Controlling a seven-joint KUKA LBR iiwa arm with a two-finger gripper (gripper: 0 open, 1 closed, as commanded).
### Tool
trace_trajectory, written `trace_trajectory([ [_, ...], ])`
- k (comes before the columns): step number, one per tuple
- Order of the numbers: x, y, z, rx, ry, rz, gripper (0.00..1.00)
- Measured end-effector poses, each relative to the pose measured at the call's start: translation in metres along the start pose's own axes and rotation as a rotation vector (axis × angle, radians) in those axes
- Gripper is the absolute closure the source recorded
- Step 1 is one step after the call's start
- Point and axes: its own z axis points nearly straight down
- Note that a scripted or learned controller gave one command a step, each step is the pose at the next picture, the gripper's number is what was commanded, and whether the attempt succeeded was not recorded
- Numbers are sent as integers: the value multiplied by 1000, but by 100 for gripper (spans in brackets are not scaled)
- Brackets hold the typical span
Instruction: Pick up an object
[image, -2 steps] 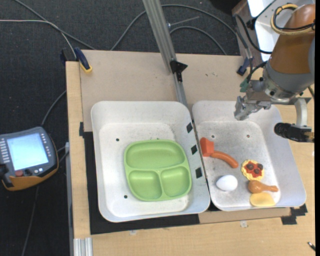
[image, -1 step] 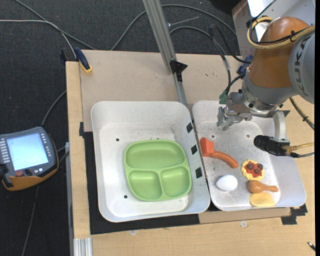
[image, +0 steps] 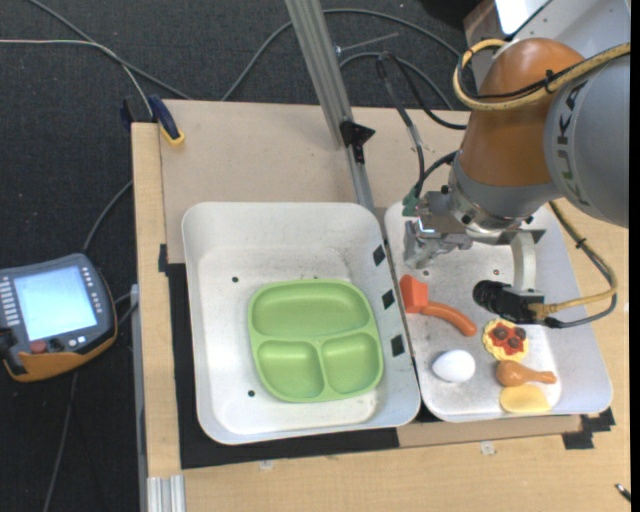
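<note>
My gripper (image: 418, 248) hangs over the far left part of the right bin (image: 580, 385), just above and behind an orange carrot-shaped toy (image: 436, 306) that lies by the bin's left wall. A white egg (image: 453, 366) sits nearer the front. To its right lie a small pizza-like toy (image: 505, 339), a brown drumstick (image: 522, 375) and a yellow piece (image: 525, 399). The gripper does not touch any of them.
The left bin (image: 215, 300) holds a green divided plate (image: 315, 337). A metal pole (image: 335, 95) slants up behind the bins. A teach pendant (image: 52, 315) lies off the bench at the left. The arm's orange band (image: 515, 110) looms over the right bin's back.
</note>
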Motion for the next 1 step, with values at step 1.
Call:
trace_trajectory([
  [1, 42, -13, 3, 1, -1, 2, 100],
])
